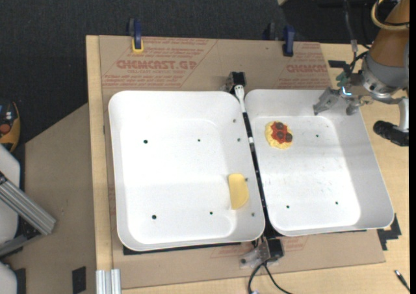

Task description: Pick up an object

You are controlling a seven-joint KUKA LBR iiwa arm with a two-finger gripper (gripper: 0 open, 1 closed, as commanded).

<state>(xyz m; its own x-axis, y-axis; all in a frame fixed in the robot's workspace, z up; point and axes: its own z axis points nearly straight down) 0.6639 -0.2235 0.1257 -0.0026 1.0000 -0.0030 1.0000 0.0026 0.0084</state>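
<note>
grey two-finger gripper hangs over the right shallow white bin's far right corner, fingers spread, pinching nothing. small round yellow-and-red toy lies in that bin, to the gripper's left and nearer the camera (yellow oblong piece in the left bin lies farther).

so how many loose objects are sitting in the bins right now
2. A yellow piece lies in the left bin near its right wall. A yellow and red piece lies in the right bin, toward its upper left.

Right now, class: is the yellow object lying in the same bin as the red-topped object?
No. The yellow object lies in the left bin; the red-topped object lies in the right bin.
</note>
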